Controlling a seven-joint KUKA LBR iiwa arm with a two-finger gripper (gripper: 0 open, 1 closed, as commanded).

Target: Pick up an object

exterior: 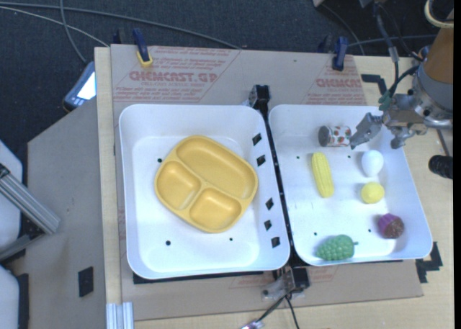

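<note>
Several small items lie in the right bin [412, 176]: a small can [333, 134] on its side, a yellow corn cob [322, 174], a white egg [372, 162], a yellow lemon [372, 192], a purple grape bunch [391, 226] and a green grape bunch [336, 248]. My gripper [380, 135] hovers over the bin's far right part, just beyond the egg and to the right of the can. Its fingers [362, 132] are spread open with nothing between them.
In the left bin [137, 198] lies a yellow divided plate [206, 182]. Black clips line the divider between the bins. Two clamps [143, 52] hold the board at the far edge. Cables run over the dark floor behind.
</note>
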